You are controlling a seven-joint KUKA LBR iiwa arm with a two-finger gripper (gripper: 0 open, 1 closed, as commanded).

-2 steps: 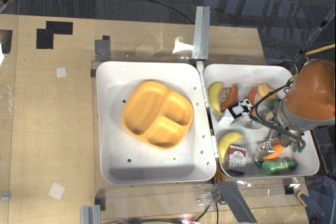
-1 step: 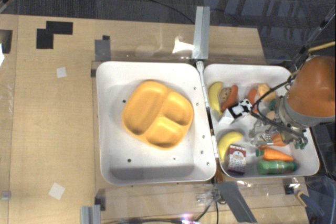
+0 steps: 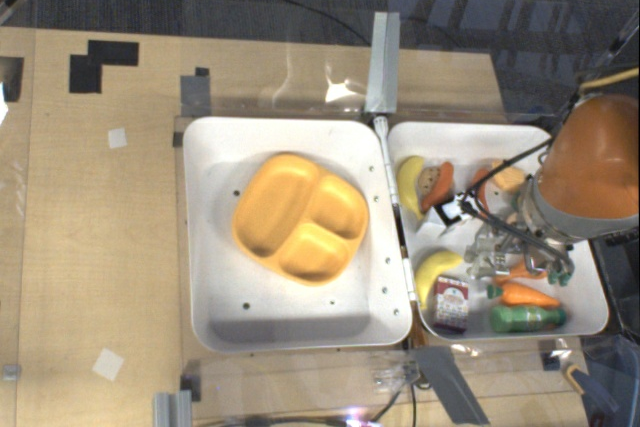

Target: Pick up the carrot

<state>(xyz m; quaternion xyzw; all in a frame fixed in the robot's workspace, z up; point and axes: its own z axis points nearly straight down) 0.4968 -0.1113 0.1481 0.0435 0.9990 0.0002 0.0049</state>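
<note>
1. Camera view: a pale wooden surface (image 3: 90,245) fills the left and middle of the frame, with dark carpet along the top edge.
2. 2 shallow white bins sit side by side on it. The left bin (image 3: 215,315) is in the centre of the frame; the right bin (image 3: 590,310) is at the right.
3. In the left bin lies a yellow divided plate (image 3: 300,217) with 3 compartments, tilted a little, near the bin's middle.
4. The grey arm (image 3: 595,170) with its orange band comes in from the right edge and hangs over the right bin's right half.
5. The claw (image 3: 515,260) is below the orange band, low over the lower right part of the right bin. Whether it is wide or narrow I cannot tell; cables and metal parts blur together there.
6. The carrot (image 3: 530,294) lies in the lower right of the right bin, orange, roughly level, just beneath the claw. Contact between them cannot be judged.
7. Just below the carrot lies a green vegetable (image 3: 527,318), close along the bin's lower wall.
8. To the left of it stands a small red and white box (image 3: 452,303), touching a yellow fruit (image 3: 438,270) above it.
9. In the bin's upper left are another yellow fruit (image 3: 410,183) and a red-orange item (image 3: 440,187) just beside it.
</note>
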